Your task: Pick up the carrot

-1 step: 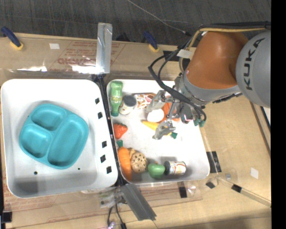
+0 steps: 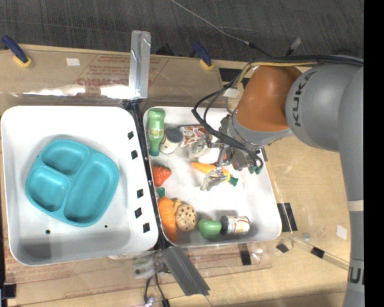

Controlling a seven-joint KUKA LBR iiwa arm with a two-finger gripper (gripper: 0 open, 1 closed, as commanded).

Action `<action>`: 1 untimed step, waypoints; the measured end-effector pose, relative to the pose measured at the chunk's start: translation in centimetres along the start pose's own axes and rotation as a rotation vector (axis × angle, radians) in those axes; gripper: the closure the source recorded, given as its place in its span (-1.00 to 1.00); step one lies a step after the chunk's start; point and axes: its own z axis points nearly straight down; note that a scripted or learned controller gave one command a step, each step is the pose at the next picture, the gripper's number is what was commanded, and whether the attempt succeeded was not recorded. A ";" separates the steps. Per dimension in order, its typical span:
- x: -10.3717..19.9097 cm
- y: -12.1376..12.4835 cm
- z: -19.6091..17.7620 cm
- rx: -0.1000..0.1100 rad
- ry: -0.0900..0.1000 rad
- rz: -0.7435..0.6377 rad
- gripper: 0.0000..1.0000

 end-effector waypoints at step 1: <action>0.7 0.5 0.7 0.005 -0.013 0.016 -1.00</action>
